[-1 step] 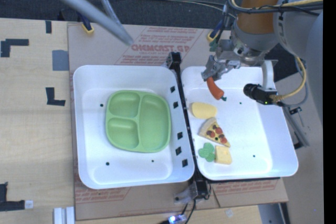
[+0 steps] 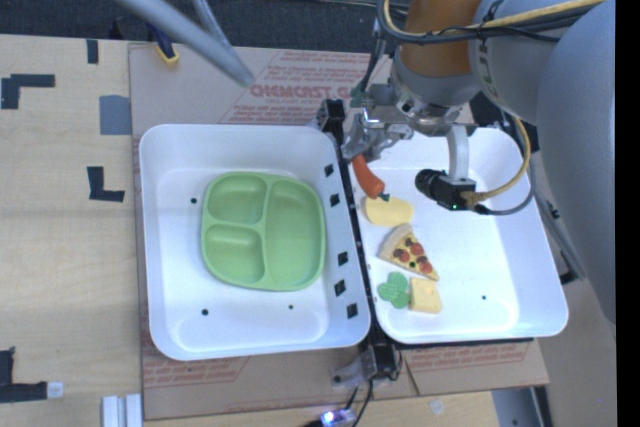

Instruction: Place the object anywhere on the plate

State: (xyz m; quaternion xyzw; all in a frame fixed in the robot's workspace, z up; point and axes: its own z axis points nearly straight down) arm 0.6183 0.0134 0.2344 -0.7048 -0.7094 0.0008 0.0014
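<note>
Pickup stage, judging by the gripper (image 2: 362, 153) low over the carrot (image 2: 369, 178) in the right bin (image 2: 500, 310); finger state impossible to tell; next, lifting across to the green plate (image 2: 264, 230).

Plate (image 2: 264, 229) in left bin (image 2: 170, 315); in right bin (image 2: 520, 310), carrot (image 2: 369, 179) behind cheese (image 2: 388, 211), pizza slice (image 2: 408, 252) nearer, broccoli (image 2: 394, 291) nearest.

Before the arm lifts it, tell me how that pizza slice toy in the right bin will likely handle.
The pizza slice lies flat and thin, so fingers may struggle to get under it. It looks like rigid, light toy plastic, probably sliding rather than rolling if pushed. The cheese wedge sits close, so a push could shift that too.
</note>
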